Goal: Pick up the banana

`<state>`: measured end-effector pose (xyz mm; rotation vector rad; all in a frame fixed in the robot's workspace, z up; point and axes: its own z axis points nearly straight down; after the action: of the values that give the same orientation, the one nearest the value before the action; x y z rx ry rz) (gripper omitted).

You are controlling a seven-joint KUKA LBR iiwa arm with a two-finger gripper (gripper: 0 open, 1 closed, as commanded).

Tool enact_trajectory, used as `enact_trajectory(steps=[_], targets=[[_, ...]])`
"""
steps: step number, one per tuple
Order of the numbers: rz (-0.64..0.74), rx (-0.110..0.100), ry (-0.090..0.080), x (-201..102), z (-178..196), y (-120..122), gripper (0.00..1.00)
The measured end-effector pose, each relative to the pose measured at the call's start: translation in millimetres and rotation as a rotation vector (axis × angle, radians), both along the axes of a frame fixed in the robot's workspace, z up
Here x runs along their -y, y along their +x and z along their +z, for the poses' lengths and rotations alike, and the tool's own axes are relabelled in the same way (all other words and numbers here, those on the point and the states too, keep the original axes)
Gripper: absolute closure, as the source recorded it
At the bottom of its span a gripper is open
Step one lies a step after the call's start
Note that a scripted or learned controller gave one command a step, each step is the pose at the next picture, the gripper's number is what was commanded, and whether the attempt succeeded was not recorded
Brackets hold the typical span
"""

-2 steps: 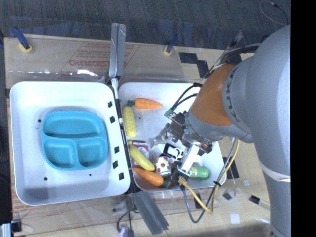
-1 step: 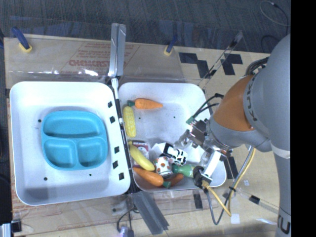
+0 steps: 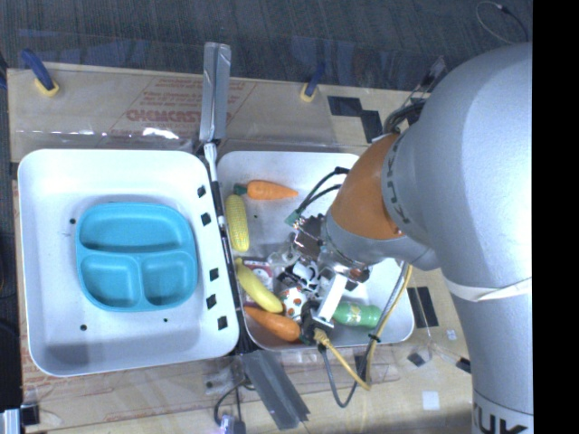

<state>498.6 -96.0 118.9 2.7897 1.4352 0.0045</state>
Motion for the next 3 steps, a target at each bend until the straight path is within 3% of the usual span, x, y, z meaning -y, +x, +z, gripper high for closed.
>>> enact_trajectory(steps=[1, 2, 3], targets=[[0.069, -0.011, 0.004, -12, 71, 84, 0.00], [-0.048, 0.015, 0.001, -4, -8, 32, 0.00], [-0.056, -0.010, 0.005, 77, 8, 32, 0.00]])
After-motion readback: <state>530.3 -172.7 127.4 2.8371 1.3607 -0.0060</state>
